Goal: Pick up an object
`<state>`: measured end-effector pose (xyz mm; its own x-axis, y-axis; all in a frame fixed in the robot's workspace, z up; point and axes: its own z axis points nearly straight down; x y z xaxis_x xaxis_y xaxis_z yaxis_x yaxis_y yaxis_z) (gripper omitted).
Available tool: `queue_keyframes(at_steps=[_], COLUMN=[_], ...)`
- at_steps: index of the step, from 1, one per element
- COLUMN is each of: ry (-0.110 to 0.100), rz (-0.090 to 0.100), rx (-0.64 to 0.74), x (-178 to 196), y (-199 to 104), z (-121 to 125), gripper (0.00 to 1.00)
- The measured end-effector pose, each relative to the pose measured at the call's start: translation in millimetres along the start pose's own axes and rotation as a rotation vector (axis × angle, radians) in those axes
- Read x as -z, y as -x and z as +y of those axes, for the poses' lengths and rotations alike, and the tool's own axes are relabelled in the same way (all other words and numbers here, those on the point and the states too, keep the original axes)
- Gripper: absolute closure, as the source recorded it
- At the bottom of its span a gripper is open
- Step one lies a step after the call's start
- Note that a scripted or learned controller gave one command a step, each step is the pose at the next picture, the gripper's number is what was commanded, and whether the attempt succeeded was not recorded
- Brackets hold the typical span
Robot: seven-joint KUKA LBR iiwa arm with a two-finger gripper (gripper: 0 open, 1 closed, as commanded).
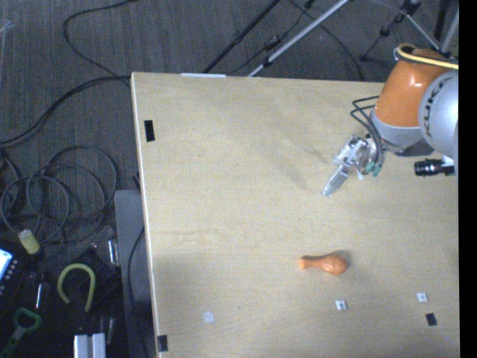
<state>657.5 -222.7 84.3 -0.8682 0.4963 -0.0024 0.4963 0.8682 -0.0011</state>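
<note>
I see my arm (pixel 417 107) at the right side, grey with a big orange band. Its pincer (pixel 333 185) points down and to the left, over the tan counter (pixel 223 200). I cannot make out how the tips sit, because they are blurry. Nothing sits between them that I can see. Below the pincer, a good way off, a small orange thing (pixel 325 263) shaped like a pear lies flat on the counter, with its thin end pointing left. Far to the left of the pincer, off the counter, black cables (pixel 59 185) loop on the grey floor (pixel 67 73). A yellow-green hook (pixel 77 283) lies down there too.
</note>
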Motion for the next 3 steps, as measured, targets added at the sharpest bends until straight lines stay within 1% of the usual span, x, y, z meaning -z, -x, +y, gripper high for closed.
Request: queue_keyframes(at_steps=[1,2,3], ry=[0.005,0.000,0.004], rz=[-0.001,-0.001,-0.001], rx=[-0.018,0.073,-0.080], x=[27,18,89], y=[2,3,-3], z=[4,2,-2], gripper=[0.00,0.00,0.00])
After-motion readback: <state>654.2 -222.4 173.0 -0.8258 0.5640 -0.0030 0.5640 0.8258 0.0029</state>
